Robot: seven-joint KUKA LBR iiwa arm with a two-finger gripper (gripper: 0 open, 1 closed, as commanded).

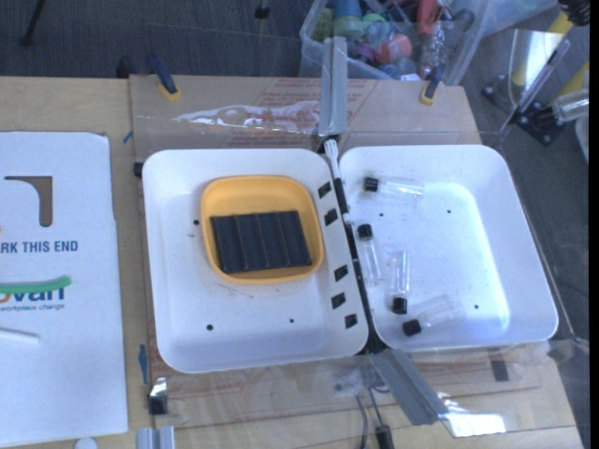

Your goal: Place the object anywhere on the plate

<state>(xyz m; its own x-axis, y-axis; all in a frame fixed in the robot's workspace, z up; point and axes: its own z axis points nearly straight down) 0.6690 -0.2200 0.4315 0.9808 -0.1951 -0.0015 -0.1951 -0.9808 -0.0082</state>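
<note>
A yellow square plate (pixel 217 206) with rounded corners sits in the left white bin (pixel 178 325). A black ridged slab (pixel 260 240) lies flat on the plate and covers most of its floor. In the right white bin (pixel 496 251) lie several clear plastic vials with black caps. One vial (pixel 395 189) is near the back. Another vial (pixel 402 271) is at the middle, beside more vials along the left wall. A third vial (pixel 432 311) is near the front.
Black clips (pixel 339 273) line the ridge between the two bins. A white printed board (pixel 56 279) lies on the bench at the left. Behind the bins stands a clear tub (pixel 402 17) of colourful items. Metal hardware (pixel 552 101) is at the back right.
</note>
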